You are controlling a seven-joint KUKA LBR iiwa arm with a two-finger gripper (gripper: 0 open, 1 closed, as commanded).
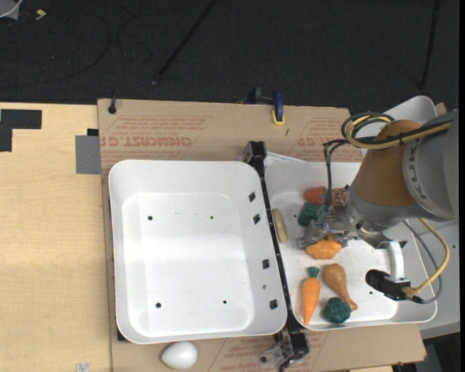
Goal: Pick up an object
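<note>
The right bin [387,312] holds several toy foods. An orange carrot [310,298] lies near its front edge, with a tan drumstick-shaped piece [339,280] and a dark green lump [337,310] beside it. An orange-yellow piece [323,248] sits mid-bin, directly under my gripper [324,229], which is lowered among the objects. A green piece [307,214] and a red-orange piece [314,195] lie just behind the gripper. The wrist hides much of what lies below it.
The left bin [132,208] stands beside the right one. A pale wooden stick [279,225] lies along the right bin's left wall. A white egg [178,355] rests on the bench in front of the left bin. The arm [395,169] covers the right bin's far right.
</note>
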